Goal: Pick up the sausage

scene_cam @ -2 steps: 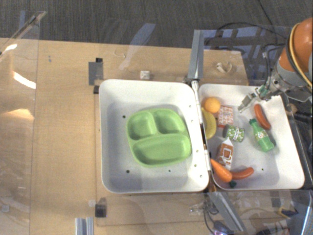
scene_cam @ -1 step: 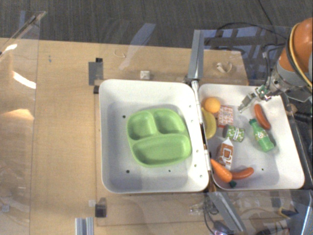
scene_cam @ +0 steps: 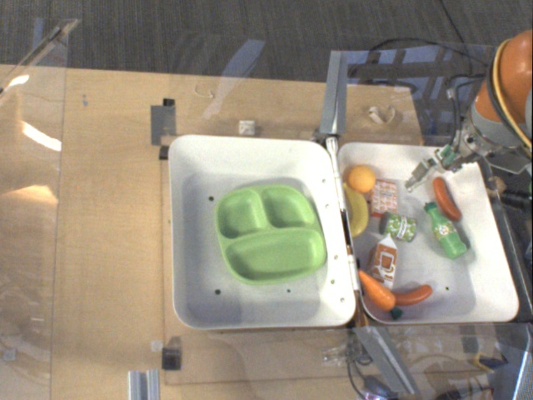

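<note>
Desk point(scene_cam: 100, 223), two bins. Right bin point(scene_cam: 491, 307): sausage point(scene_cam: 446, 198) near far right corner, untouched. Gripper point(scene_cam: 419, 176) just left of it, above bin, fingers spread, empty. Step: approach. Next: shift right over sausage, descend, close.

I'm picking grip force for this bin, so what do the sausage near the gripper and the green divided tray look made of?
The sausage looks like moulded plastic toy food: an even red-orange skin with a soft sheen, though rubber is possible. The green divided tray looks like rigid plastic with a smooth, matte finish; its colour is uniform and its compartment walls have rounded edges. The gripper hangs just above and left of the sausage.
</note>
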Available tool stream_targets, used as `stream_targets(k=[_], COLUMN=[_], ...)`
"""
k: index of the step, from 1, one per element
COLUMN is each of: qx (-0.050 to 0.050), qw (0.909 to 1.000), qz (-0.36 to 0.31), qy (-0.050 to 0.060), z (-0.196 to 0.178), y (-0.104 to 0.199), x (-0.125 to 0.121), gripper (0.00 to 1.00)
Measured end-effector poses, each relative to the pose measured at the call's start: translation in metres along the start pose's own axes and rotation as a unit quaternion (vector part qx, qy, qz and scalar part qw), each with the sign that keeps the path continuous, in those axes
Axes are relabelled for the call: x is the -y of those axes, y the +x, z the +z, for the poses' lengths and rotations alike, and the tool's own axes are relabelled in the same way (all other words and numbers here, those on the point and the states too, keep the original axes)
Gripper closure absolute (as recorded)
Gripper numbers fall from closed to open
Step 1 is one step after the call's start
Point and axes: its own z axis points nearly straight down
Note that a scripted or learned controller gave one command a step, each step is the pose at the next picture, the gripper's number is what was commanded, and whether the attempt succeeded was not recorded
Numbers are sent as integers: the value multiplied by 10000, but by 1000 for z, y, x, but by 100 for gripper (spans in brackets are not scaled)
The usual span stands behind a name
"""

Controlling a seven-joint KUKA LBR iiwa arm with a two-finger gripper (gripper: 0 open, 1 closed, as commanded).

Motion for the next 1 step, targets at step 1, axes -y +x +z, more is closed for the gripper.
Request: stream_targets(k=[1], qx=[0], qw=[10000], qz=[0], qy=[0], z=[0], y=[0], x=[0], gripper=[0])
